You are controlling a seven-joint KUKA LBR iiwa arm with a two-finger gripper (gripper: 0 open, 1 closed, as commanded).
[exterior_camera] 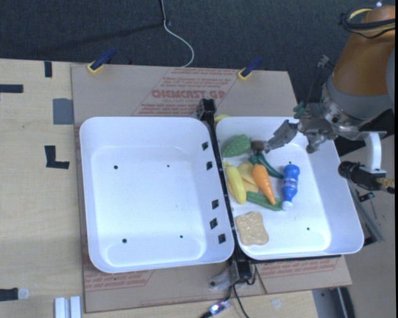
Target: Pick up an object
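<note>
While the grey two-finger gripper hangs open and unladen over the right white bin, the orange plastic carrot lies beside the blue bottle.

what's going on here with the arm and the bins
A robot arm reaches in from the right, its gripper open over the back of the right bin and holding nothing. Below it lie toys: a carrot, a blue bottle, a banana, a green leaf and a cracker.
</note>
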